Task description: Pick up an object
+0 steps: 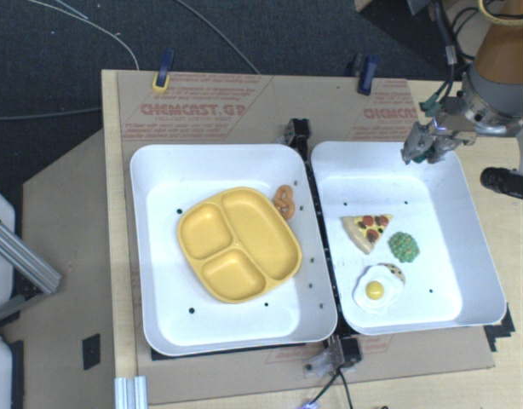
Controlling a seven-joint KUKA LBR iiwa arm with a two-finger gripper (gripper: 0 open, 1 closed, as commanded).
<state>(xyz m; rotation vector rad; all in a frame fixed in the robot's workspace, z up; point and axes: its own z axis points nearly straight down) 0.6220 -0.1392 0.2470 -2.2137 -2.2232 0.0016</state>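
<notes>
Gripper [421, 149] sits over the upper right corner of the right bin [474, 228]; its opening cannot be judged, and nothing is seen in its hold. In that bin, lower centre of frame: pizza slice [366, 230], green piece [404, 246], fried egg [376, 289]. Left bin [151, 228] holds a yellow divided plate [238, 244], with a small brown pretzel [284, 201] at its upper right edge.

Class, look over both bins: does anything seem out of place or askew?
Yes. The yellow tray sits skewed in the left bin, and a small pretzel lies outside it against its rim. The pizza slice, broccoli and egg lie loose in the right bin.
</notes>
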